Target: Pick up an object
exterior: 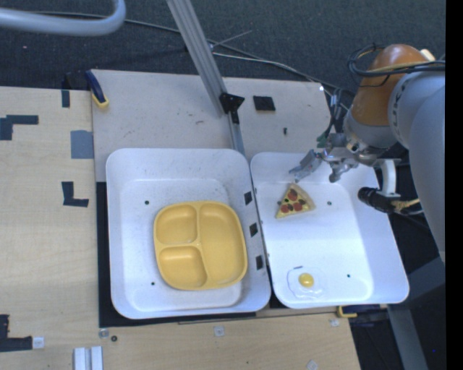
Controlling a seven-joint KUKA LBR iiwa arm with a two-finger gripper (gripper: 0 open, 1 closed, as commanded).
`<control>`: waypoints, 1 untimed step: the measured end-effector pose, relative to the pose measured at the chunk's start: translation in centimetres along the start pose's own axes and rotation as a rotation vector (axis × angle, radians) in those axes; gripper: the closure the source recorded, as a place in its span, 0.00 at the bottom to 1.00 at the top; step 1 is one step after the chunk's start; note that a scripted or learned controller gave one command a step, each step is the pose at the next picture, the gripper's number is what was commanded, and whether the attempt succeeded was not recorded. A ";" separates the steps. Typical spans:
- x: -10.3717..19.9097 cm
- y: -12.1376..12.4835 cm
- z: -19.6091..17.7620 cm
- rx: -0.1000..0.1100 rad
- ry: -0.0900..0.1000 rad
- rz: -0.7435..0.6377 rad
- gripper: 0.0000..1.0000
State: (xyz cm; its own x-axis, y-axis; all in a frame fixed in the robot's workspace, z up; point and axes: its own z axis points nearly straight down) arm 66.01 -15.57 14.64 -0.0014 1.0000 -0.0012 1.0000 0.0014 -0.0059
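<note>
Reaching in from the right, the arm holds its gripper [323, 168] over the far edge of the right bin [376, 238], fingers spread apart and holding nothing. The pizza slice [294, 201] lies just below them. A fried egg [305, 281] sits nearer. The left bin [130, 217] holds a yellow divided plate [200, 244].

arm [412, 108] cut off at right edge, pincer [322, 168] grip state unclear, pale curved bar [65, 18] cropped at top

Toy pizza slice [294, 201], fried egg [305, 280], right bin [376, 249].
</note>
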 end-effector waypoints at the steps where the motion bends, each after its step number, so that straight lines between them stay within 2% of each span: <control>1: -0.6 0.1 4.6 -0.002 -0.001 0.000 0.00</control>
State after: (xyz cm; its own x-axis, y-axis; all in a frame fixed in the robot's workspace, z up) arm 66.10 -16.18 10.06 -0.0018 1.0000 -0.0021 1.0000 0.0018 -0.0044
